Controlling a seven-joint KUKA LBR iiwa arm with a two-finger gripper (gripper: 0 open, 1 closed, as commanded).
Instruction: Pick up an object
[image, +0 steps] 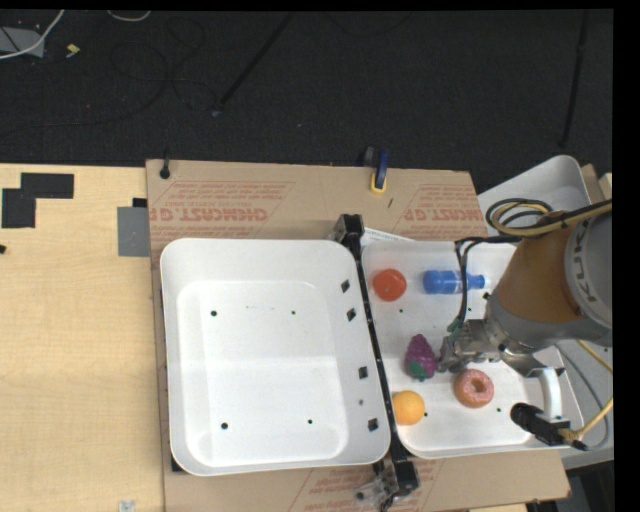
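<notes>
Grey metal gripper (452, 352) low in the right bin (440, 445), just beside a purple grape-like toy (420, 357); cannot tell its state. Pink-frosted doughnut (473, 388) close below, orange ball (407, 407) near the divider, red-orange ball (389, 285) and blue cylinder (445, 282) farther up. Left bin (190, 400) alongside.

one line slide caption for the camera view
KUKA arm's hand low in the right bin, beside a purple toy among four other small items.
</notes>
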